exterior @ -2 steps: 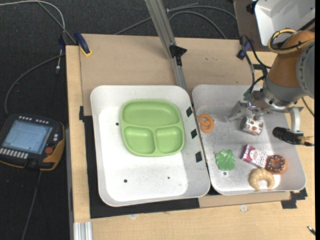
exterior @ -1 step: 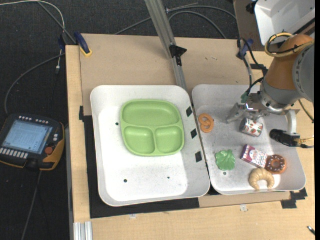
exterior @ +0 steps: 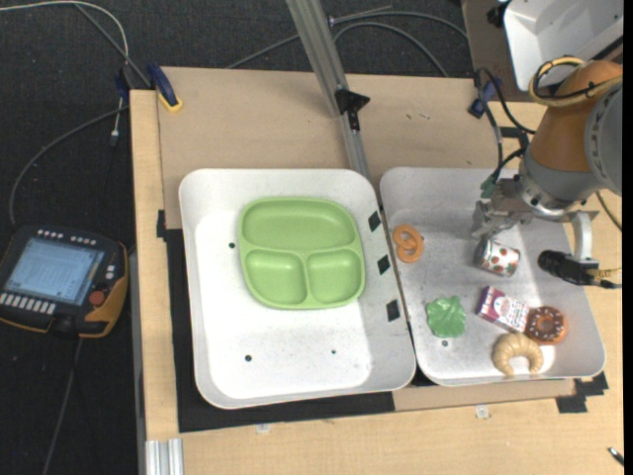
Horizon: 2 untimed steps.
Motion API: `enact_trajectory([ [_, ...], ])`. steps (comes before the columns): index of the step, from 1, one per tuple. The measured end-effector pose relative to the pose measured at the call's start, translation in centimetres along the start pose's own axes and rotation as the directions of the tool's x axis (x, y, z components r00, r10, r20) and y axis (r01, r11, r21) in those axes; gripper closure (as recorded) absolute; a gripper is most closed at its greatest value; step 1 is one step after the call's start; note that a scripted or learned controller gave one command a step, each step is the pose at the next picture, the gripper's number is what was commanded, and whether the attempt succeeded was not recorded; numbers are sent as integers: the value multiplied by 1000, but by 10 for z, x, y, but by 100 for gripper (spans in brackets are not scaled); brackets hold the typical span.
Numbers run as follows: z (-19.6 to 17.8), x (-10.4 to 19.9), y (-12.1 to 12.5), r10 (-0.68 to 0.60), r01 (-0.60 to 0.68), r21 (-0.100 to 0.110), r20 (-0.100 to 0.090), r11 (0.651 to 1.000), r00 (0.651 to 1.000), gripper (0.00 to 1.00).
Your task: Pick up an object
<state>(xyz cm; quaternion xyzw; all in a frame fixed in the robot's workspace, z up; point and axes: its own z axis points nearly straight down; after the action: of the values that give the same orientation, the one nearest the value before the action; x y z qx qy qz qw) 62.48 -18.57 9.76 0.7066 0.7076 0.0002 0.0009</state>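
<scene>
The gripper (exterior: pixel 492 224) is positioned low in the right bin (exterior: pixel 435 198), directly above a small white cup with red spots (exterior: pixel 500 257) that lies tipped on the bin floor — the cup looks like the target of this try, though that is a judgement from position only. Whether the gripper is apart or together cannot be told from this slant; nothing is seen held. The cup is seen just below the gripper tip, possibly touching, not lifted. So the task is judged to be at the approach or grasp stage: reach done, pick not yet confirmed, lift not yet made. Other candidates are left untouched in the same bin — an orange ring (exterior: pixel 406 242) near the left wall, a green leafy piece (exterior: pixel 446 316) at the lower middle, a pink-and-white carton (exterior: pixel 502 309), a chocolate doughnut (exterior: pixel 545 323) beside it and a croissant (exterior: pixel 519 353) at the front edge. The left bin (exterior: pixel 287 364) is occupied by a green divided plate (exterior: pixel 301 252), well apart from the arm. Remaining work is judged as: closing on the cup, raising it clear of the bin floor.
</scene>
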Motion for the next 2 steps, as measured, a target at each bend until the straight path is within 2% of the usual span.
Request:
enact_trajectory([
  [1,-44,-2,3,0,0,-4,1,1000,1000,100],
  [2,-109,-1,10,-1,1,-7,2,1000,1000,100],
])
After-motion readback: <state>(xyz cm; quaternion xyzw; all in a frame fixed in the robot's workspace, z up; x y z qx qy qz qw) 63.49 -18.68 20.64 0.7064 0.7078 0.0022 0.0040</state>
